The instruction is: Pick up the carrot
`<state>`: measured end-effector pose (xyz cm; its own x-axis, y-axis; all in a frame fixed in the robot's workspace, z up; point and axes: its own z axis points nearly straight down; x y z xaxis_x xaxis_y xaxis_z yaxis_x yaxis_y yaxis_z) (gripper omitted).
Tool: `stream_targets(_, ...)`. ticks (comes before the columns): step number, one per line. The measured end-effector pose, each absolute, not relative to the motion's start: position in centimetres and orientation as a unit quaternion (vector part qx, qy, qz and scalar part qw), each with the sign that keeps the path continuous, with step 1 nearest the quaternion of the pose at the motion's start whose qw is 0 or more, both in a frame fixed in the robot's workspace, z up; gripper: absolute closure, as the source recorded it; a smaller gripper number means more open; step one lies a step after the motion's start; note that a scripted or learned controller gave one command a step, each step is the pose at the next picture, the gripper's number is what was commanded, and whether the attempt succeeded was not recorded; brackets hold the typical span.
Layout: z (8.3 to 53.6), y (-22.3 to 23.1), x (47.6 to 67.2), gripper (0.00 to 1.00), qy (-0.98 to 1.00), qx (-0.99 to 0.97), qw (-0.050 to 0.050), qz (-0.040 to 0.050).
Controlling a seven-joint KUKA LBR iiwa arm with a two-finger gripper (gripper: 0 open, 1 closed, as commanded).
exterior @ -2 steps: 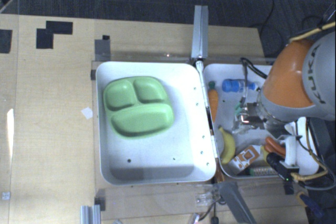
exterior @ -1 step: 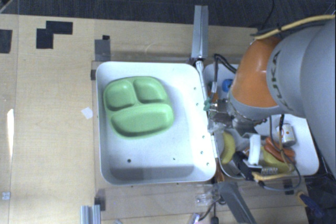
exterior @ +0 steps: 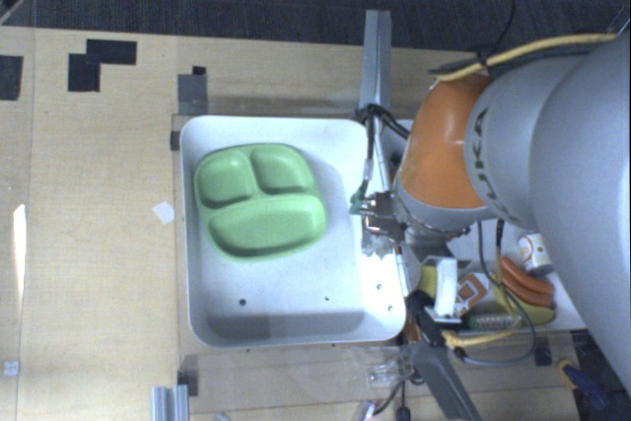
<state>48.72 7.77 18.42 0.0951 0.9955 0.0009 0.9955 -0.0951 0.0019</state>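
My arm [exterior: 552,143] fills the right of the frame, orange band [exterior: 444,158] at centre right, over the right bin. Gripper [exterior: 380,222] sits near the wall between the bins; jaw state: cannot tell, hidden under the wrist. Carrot [exterior: 523,283] lies at lower right in the right bin, among other items. Left bin [exterior: 286,315] holds a green tray [exterior: 261,197]. Step, as I judge it: approach, nothing gripped. Next: shift toward lower right, over the carrot, then descend.
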Motion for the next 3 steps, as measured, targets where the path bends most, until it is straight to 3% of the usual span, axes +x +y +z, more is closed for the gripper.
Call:
stream_targets(1,23.4,2.0,48.8,1.0,0.707,0.708,0.002,0.0019)
stream_targets(2,24.5,2.1,49.0,1.0,0.709,0.705,0.003,0.003)
stream_targets(3,18.4,-3.8,52.7,1.0,0.769,0.639,0.001,0.0008)
